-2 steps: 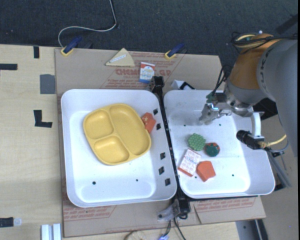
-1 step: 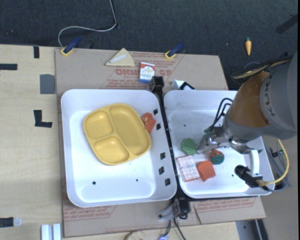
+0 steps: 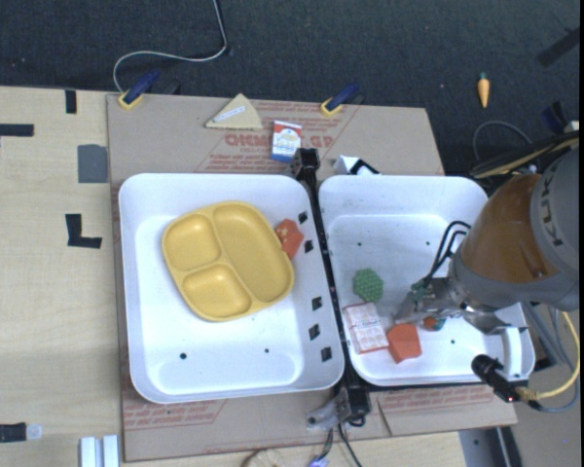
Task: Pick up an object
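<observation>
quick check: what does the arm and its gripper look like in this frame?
The arm is bulky and rounded, grey with a wide orange-brown band above the wrist. A black cable loops from the band down toward the gripper, which is small, dark and metallic. A yellow cable trails near its base.

In the right bin (image 3: 370, 202) you have three loose things. A green, bumpy round object (image 3: 368, 283) lies near the middle of the floor. Just below it, against the bin's left wall, a flat white card with red print (image 3: 365, 327) lies face up. Touching that card's right edge sits an orange-red block (image 3: 404, 342), slightly tilted, near the front wall. In the left bin (image 3: 146, 280) you'll find a yellow three-compartment plate (image 3: 229, 260), with a small orange piece (image 3: 290, 235) at its right rim.
</observation>
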You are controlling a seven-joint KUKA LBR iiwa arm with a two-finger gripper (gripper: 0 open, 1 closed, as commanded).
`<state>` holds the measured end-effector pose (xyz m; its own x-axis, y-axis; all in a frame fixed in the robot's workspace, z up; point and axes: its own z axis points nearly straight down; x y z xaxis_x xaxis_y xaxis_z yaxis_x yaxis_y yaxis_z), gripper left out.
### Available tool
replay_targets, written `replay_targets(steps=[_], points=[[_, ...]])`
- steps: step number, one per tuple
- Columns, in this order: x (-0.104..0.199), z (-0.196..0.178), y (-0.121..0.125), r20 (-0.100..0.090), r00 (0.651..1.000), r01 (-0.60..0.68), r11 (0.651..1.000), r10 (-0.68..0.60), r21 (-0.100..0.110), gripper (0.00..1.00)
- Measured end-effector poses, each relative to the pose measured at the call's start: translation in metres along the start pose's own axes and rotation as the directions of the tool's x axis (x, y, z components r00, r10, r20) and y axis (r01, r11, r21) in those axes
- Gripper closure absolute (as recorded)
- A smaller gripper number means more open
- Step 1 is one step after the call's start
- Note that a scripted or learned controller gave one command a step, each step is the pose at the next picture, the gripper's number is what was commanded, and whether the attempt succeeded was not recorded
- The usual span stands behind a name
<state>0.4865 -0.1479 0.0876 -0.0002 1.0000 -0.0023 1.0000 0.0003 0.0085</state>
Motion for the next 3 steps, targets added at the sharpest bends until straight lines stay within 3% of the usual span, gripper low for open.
replay_targets(steps=[1,2,3], points=[[0.001,-0.009,0.000,-0.002,1.000,0.000,1.000,0.000,0.001,1.00],[0.066,-0.097,0.046,-0.003,1.000,0.003,1.000,-0.003,0.008,1.00],[0.066,-0.096,0.045,-0.003,1.000,0.002,1.000,-0.001,0.010,0.00]])
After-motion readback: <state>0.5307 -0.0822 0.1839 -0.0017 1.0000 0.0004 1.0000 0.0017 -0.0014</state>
